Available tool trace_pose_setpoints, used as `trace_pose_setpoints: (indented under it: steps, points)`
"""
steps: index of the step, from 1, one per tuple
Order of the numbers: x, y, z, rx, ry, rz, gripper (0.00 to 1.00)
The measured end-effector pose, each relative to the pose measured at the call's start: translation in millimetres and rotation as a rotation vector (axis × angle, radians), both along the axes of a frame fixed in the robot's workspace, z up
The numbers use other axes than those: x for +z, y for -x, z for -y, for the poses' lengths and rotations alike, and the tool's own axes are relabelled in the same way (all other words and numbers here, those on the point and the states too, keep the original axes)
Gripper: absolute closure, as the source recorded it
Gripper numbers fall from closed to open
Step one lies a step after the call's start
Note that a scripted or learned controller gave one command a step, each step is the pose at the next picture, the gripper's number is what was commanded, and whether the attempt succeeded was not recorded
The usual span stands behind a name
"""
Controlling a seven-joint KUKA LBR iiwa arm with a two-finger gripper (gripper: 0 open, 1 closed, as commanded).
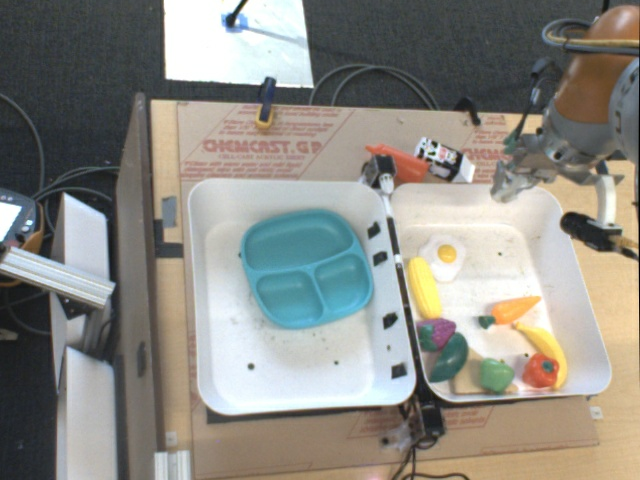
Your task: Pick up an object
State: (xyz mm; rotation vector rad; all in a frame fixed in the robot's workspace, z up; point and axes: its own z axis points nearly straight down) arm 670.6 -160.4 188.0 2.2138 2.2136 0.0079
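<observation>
Fingers [507,187] hover at the right bin's [585,298] far rim, their spread unclear; fried egg [445,255] lies below-left.

Plastic toys and trays on a cardboard-covered bench

The two white bins [300,393] look like smooth, slightly glossy plastic, flecked with dark specks. The teal divided plate [305,268] is matt plastic. The toy food, namely the fried egg [443,257], corn cob [424,287], carrot [512,310], banana [546,348], tomato [540,370] and green pepper [495,374], has a shiny moulded-plastic finish. Beneath the bins lies dull brown printed cardboard [300,133]. A rail [55,276] at the left looks like brushed aluminium. The floor carpet [80,28] is dark and coarse, with a white sheet of paper [250,38] on it.
</observation>
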Motion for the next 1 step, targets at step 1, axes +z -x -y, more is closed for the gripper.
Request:
trace_pose_setpoints:
  steps: [1]
  points:
    - [18.1, 25.5, -76.4, 0.011, -0.007, -0.008, 1.0]
